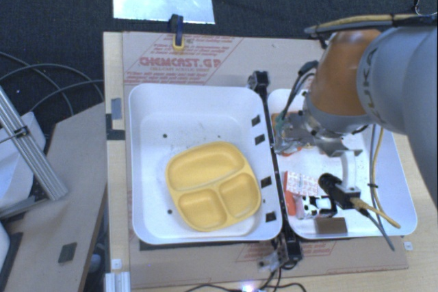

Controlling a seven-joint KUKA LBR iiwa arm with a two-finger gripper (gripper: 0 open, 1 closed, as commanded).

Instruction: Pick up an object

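Camera view writing is found chiefly on the brown protective sheet (185, 55) spread under both bins, where "CHEMCAST GP" is printed in large red letters along the far side; the smaller red lines around it cannot be read. Dark lettering is seen on the grey casing of the arm (404, 72), but it is cut off and cannot be made out with certainty. The arm is brought in from the right, its orange band (345, 72) hung over the far part of the right bin (404, 205), and the wrist is bent down and to the left. The gripper (289, 139) is held low beside the divider between the bins, and whether it is wide or narrow cannot be told, as it is hidden under the wrist. Nothing is seen to be held. The things to be picked are gathered in the near left corner of the right bin: a red-and-white packet (296, 187), a black-and-white item (314, 206) just beside it, and a brown block (331, 226) nearest the rim. A yellow divided tray (213, 184) is laid in the left bin (147, 147).
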